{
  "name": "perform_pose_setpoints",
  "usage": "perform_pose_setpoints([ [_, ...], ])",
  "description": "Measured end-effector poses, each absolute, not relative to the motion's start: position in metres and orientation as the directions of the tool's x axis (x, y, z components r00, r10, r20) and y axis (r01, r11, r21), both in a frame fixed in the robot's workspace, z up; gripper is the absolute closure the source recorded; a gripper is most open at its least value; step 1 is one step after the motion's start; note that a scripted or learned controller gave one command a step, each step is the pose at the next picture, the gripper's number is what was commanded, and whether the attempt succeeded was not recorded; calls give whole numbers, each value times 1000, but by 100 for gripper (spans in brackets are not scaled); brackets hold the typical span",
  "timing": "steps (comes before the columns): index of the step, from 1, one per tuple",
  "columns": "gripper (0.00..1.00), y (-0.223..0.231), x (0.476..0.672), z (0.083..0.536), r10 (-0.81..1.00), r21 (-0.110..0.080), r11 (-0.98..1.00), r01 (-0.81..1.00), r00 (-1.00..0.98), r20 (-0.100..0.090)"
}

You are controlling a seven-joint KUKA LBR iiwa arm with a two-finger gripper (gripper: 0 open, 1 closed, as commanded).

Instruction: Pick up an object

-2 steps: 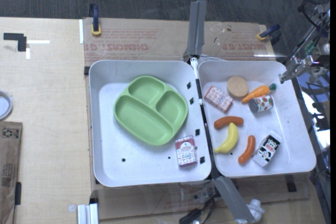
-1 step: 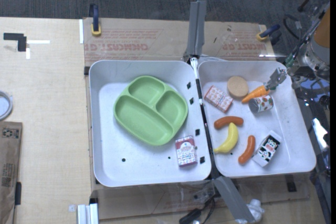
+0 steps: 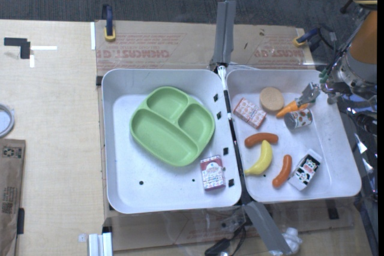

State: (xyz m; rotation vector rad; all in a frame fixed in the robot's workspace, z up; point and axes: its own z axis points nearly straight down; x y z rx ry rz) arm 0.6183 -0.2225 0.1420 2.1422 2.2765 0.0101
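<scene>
At three o'clock of the camera view, the gripper (image 3: 309,95) hangs over the right bin (image 3: 351,180); its metal fingers sit just beside the orange carrot (image 3: 288,108), touching or nearly so, and their spread cannot be told. A grey can (image 3: 299,119) lies just below the carrot, a tan round disc (image 3: 271,99) at its ten o'clock. Toward the bin's left wall rest a pink printed carton (image 3: 249,113), a glossy sausage (image 3: 261,139) and a curved yellow banana (image 3: 261,159). At five o'clock lie a second sausage (image 3: 282,171) and a black-and-white milk carton (image 3: 305,170). Across the divider, the left bin (image 3: 117,189) holds a smooth green three-compartment plate (image 3: 173,125) and a small red box (image 3: 212,173) at its five o'clock. Both bins sit on brown printed cardboard (image 3: 156,48) over a pale wooden bench (image 3: 48,129).
</scene>
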Motion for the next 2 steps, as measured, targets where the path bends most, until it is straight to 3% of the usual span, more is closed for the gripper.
perform_pose_setpoints([
  [1,0,-220,615,138,989,40,144,989,-143,-25],
  [2,0,-220,616,138,988,42,155,987,-154,-28],
])
